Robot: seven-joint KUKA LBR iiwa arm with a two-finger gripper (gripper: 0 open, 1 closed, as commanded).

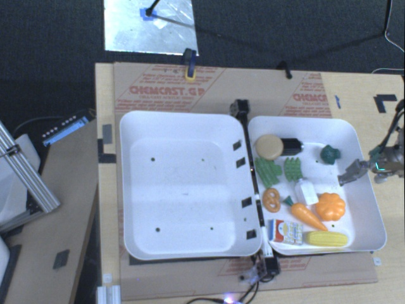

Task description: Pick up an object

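The right bin holds several toy foods: a tan round bun, a black piece, a dark green piece, two green leafy pieces, a pretzel, a white block, an orange pumpkin, a carrot, a yellow corn cob and a small printed carton. My gripper reaches in over the bin's right rim, low, just above and right of the pumpkin. I see nothing held in it.
The left bin lies beside the right one, with black clips along the shared edge. Both rest on a cardboard sheet. A shiny metal plate lies on the floor at the back.
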